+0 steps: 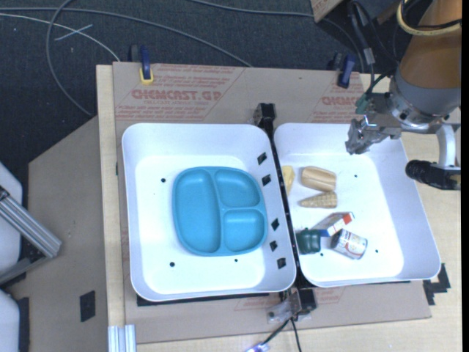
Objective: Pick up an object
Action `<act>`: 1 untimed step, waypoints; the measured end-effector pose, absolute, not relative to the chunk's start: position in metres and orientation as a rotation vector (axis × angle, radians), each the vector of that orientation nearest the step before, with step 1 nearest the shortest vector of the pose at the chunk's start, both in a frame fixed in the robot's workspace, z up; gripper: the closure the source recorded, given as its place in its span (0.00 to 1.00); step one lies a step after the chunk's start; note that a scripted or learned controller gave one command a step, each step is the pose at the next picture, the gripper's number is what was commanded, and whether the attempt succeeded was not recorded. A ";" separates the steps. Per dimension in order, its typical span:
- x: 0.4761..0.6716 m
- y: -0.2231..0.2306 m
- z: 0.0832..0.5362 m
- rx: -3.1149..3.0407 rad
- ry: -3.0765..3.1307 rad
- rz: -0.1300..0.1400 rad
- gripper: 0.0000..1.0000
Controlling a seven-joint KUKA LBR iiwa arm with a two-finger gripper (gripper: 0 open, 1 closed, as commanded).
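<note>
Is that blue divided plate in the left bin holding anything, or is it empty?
Empty. The blue divided plate lies flat in the left bin, all three compartments showing bare blue.

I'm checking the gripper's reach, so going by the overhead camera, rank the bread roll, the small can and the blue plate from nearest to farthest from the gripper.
From the gripper:
1. Bread roll, right bin, just below-left of it.
2. Small can, lower part of the right bin.
3. Blue plate, in the left bin.
</note>
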State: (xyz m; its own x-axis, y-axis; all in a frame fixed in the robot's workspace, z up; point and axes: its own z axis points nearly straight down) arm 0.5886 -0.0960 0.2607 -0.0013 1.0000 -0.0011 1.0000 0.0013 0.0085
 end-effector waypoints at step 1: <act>0.590 -0.096 0.285 2.218 2.220 0.005 1.00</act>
